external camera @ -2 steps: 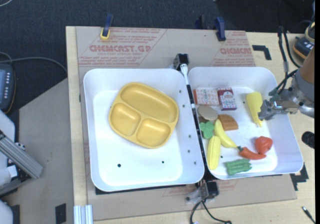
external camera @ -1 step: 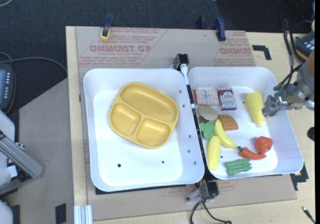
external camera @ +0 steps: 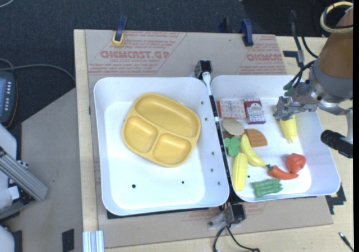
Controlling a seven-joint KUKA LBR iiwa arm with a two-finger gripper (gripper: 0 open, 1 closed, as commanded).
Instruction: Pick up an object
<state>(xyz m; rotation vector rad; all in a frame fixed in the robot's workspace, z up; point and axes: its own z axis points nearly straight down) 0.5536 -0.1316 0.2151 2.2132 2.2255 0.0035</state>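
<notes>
Arm (external camera: 335, 57) at right edge of frame was grey, rounded casing, with a wide orange band above the wrist and a pale ring-shaped edge at the top of that segment. Wrist flange was silver-grey metal; gripper (external camera: 286, 111) below it was dull grey metal, blocky, small bracket-like parts, details too small to tell. Thin black cables ran down from upper right of frame along the arm toward the wrist, and a black cylindrical part stuck out at lower right of the arm.
</notes>
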